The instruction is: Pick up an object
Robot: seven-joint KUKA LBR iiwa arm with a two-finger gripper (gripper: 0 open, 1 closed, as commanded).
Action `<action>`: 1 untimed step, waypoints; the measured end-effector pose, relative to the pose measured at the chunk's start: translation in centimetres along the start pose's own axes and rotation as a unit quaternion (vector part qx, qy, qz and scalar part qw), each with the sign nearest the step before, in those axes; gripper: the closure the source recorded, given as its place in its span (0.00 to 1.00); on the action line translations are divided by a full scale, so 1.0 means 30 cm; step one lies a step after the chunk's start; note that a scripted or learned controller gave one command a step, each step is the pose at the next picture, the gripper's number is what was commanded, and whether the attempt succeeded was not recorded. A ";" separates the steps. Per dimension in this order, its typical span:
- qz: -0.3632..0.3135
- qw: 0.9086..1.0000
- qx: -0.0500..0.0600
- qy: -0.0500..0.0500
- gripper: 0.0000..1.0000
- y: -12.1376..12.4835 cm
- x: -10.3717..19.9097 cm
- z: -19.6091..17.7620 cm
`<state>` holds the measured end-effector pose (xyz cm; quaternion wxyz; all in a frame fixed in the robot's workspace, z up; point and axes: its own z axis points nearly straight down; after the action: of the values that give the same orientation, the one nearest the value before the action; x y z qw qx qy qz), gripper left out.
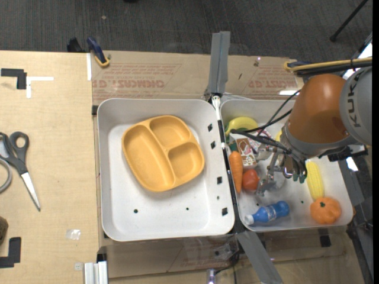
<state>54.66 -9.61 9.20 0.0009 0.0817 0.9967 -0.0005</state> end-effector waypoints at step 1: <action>0.002 1.000 0.000 -0.001 0.00 0.056 -0.260 -0.003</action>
<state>62.63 -9.22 9.32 0.0024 0.0832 0.9965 -0.0002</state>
